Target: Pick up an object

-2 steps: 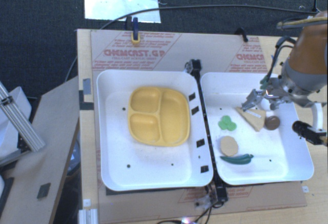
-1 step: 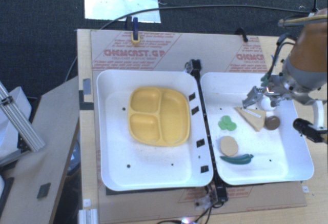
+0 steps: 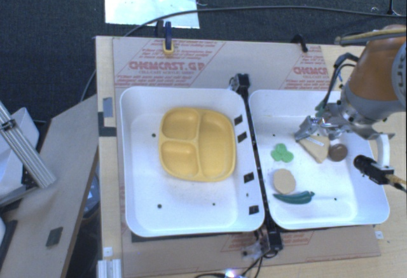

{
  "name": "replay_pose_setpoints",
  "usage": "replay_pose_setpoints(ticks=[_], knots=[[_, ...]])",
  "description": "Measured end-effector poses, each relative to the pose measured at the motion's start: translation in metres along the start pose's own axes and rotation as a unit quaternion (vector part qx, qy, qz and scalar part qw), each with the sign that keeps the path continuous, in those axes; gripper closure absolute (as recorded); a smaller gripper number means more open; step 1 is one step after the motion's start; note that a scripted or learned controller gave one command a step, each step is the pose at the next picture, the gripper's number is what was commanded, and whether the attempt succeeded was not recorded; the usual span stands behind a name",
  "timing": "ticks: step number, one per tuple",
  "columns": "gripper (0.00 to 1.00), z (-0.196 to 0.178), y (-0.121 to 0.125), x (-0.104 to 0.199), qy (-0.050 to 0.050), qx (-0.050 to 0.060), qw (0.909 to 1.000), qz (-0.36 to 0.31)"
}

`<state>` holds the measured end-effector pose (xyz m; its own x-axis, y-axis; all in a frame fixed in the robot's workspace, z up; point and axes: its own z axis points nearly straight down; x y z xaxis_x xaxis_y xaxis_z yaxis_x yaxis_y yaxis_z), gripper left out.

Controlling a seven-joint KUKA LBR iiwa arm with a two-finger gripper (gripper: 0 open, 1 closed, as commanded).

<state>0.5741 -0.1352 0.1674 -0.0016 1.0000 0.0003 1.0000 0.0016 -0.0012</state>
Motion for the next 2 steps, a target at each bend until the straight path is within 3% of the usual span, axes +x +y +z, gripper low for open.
replay_pose_setpoints(ticks=[2], knots=[[0.0,0.078,0.013,0.004,-0.001,-0.004,1.0,0.0]])
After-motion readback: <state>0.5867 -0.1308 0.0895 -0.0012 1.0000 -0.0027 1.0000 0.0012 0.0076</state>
